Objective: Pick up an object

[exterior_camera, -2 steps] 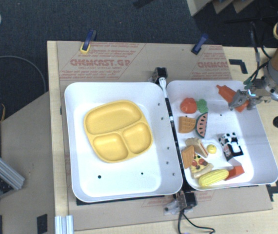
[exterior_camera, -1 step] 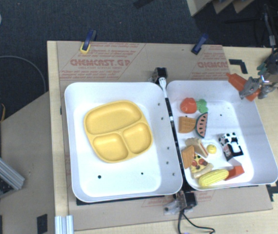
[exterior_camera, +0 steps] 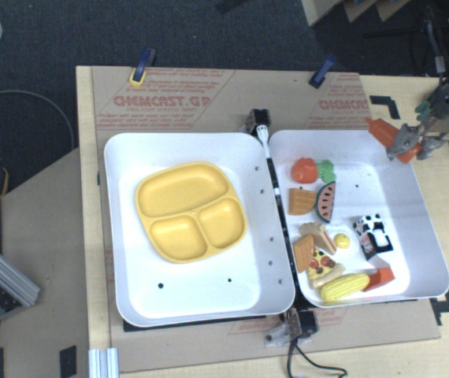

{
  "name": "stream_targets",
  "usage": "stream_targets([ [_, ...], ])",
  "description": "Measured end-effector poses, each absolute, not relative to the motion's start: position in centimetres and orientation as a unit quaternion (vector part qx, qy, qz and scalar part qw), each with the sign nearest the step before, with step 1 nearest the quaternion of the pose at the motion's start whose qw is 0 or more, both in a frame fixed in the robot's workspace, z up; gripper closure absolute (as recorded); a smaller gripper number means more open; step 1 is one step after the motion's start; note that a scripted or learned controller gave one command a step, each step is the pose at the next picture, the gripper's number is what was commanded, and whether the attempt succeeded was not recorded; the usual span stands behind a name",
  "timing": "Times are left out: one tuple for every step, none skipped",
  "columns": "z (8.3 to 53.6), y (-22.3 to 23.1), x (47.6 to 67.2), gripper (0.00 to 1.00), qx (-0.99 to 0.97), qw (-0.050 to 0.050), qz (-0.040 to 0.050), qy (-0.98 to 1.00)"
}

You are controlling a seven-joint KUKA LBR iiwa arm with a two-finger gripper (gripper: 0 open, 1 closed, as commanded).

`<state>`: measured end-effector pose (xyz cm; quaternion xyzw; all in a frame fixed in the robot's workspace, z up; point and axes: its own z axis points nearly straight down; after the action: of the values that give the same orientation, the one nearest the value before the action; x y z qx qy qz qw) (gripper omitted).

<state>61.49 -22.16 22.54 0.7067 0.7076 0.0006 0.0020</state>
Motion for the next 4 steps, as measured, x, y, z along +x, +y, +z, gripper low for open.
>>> stream_targets([
  [21.7, -16.6, 62.2, 1.00, 0.705, -0.002, 0.0006, 0.709],
  [22.0, -11.9, 64.6, 1.00, 0.705, 0.001, 0.0019, 0.709],
  [21.4, -6.4, 66.3, 1.00, 0.705, 0.001, 0.0018, 0.709],
  [22.1, -1.7, 65.8, 1.00, 0.705, -0.001, 0.0008, 0.709],
])
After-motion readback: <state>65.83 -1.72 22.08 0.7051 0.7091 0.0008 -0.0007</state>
